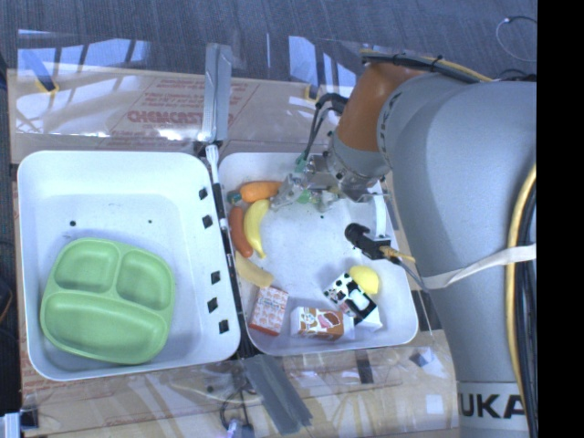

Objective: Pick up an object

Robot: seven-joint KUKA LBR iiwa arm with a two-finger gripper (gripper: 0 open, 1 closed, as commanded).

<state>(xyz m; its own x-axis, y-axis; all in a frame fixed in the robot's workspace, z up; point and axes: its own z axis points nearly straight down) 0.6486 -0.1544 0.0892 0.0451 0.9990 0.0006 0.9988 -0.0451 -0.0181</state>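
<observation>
bins stood side by side, the left bin (55, 181) bearing a green tray (108, 299), the right bin (301, 245) crowded with toy food. arm (438, 153) came in from three o'clock. gripper (306, 188) hung at the bin's twelve o'clock; whether its jaws gaped could not be told. banana (255, 226) lay just at eight o'clock of it, long axis twelve-to-six.

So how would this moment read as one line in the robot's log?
arm: over right bin | pincer: near banana, top of bin | grip: unclear | left bin: green tray
</observation>
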